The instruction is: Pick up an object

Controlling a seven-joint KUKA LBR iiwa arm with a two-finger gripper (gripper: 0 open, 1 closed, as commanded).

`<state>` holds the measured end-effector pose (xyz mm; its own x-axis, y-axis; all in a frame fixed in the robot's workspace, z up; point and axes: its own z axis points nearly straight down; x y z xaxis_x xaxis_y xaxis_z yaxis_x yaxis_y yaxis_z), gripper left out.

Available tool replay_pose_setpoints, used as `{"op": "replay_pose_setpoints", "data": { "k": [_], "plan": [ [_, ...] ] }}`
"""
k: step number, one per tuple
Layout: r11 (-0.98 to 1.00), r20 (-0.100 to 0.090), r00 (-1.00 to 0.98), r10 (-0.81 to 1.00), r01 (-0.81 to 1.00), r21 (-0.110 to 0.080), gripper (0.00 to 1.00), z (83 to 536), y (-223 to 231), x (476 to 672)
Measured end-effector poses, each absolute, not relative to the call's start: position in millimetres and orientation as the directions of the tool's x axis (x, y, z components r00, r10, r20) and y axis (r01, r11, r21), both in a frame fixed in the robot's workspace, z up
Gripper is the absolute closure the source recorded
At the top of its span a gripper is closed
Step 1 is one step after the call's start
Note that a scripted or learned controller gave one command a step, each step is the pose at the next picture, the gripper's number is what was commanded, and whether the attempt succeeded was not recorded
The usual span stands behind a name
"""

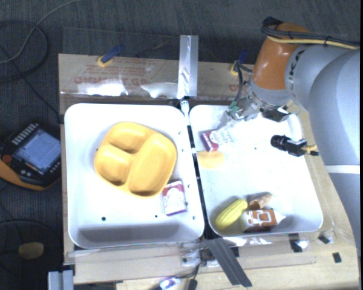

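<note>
— Where is the thing to pick?

— I see a small pink and white packet [216, 139] in the right bin [290, 180], near its upper left corner. Its long side runs slanted, from lower left up to upper right. My gripper [237, 110] is just above its upper end. I cannot tell what the gripper is doing there.

— What is around it?

— A pale orange piece [210, 159] lies just below it. A yellow lemon toy [230, 213] and a brown box [259, 219] sit low in that bin. The left bin [85, 222] has a big yellow tray [135, 157] and another pink packet [174, 198]. The bench is wood, on dark carpet.
</note>
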<state>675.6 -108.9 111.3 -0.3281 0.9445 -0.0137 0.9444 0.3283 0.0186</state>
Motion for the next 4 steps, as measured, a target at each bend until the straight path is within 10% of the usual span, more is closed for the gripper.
{"op": "replay_pose_setpoints", "data": {
  "k": [2, 3, 4],
  "plan": [
    [0.520, -0.035, -0.519, 0.854, 0.853, 0.045, 1.00, 107, -102, 622.2],
    [0.518, -0.030, -0.518, 0.855, 0.855, 0.033, 0.00, 102, -103, 618.7],
    [0.483, -0.024, -0.483, 0.875, 0.875, 0.035, 0.00, 101, -104, 597.8]
  ]
}}
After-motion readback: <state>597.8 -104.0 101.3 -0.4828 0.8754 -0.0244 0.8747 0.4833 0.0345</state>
